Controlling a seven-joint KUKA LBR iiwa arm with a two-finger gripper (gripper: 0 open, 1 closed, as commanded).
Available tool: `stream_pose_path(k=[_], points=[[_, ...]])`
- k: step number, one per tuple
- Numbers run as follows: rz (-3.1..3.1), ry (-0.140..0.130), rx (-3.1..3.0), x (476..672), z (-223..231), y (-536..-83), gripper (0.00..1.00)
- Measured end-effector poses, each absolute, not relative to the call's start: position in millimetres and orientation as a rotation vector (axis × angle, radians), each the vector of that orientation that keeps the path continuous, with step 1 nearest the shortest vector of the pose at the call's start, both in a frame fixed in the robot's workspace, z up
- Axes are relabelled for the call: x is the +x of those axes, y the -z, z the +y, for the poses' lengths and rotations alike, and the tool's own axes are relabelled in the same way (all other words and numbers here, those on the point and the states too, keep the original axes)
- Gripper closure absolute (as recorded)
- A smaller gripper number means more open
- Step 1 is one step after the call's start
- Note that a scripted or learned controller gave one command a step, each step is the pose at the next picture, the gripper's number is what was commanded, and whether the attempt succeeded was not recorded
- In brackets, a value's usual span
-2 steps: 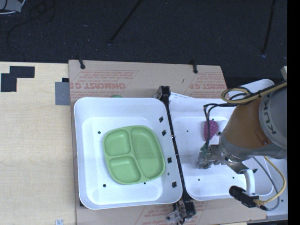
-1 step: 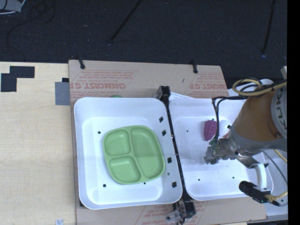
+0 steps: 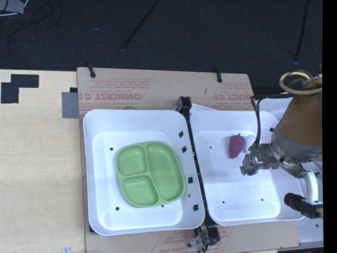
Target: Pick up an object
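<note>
Gripper (image 3: 254, 162) low in right bin (image 3: 221, 125), just right of purple raspberry-like toy (image 3: 236, 145), apart. Fingers' state: can't tell. Risk: closing beside toy, or nudging it left w/o grasp.

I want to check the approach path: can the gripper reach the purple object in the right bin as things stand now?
Probably yes. The gripper sits just right of the purple object in the right bin, with bare bin floor between them.

Two shallow white bins (image 3: 100, 141) of smooth, slightly glossy plastic are seen. A green divided plate (image 3: 150, 174) looks like matt plastic. Brown printed cardboard (image 3: 158, 91) is matt; the pale wooden desk (image 3: 37, 167) appears smooth.
</note>
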State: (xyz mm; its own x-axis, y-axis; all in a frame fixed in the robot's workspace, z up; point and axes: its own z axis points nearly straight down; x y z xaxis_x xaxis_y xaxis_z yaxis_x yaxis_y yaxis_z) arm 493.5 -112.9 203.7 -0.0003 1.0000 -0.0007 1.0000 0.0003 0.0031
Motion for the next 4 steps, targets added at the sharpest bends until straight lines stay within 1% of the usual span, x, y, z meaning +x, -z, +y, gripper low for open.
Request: stream_pose_path(k=[1, 2, 3, 4], points=[[2.22, -0.002, 2.22, 485.9, -116.3, -262.0, 1.0], [2.231, 0.002, 2.219, 495.5, -54.8, -252.1, 1.0], [2.23, 0.001, 2.218, 508.7, 1.6, -253.9, 1.0], [2.228, 0.006, 2.222, 517.4, 48.4, -234.0, 1.0]])
